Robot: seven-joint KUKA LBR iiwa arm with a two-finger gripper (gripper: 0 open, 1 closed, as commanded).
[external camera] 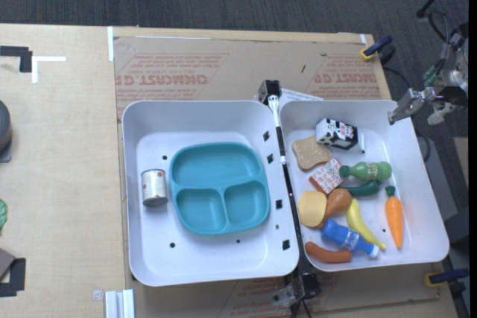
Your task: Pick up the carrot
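The carrot (394, 217) is orange with a green stub at its far end. It lies in the right bin (373, 119) close to the right wall, with its tip pointing toward the front edge. A yellow banana (364, 224) lies just left of it, a narrow gap between them. A green bottle (366, 171) and a dark green cucumber (361, 189) sit just beyond the carrot's green end. Nothing covers the carrot.
The right bin also holds a blue bottle (346, 237), a sausage (326, 254), a yellow fruit (312, 208), a bread slice (311, 153), a red-white packet (326, 176) and a cow-print carton (337, 132). The left bin (149, 134) holds a teal divided plate (220, 188) and a small can (153, 187).
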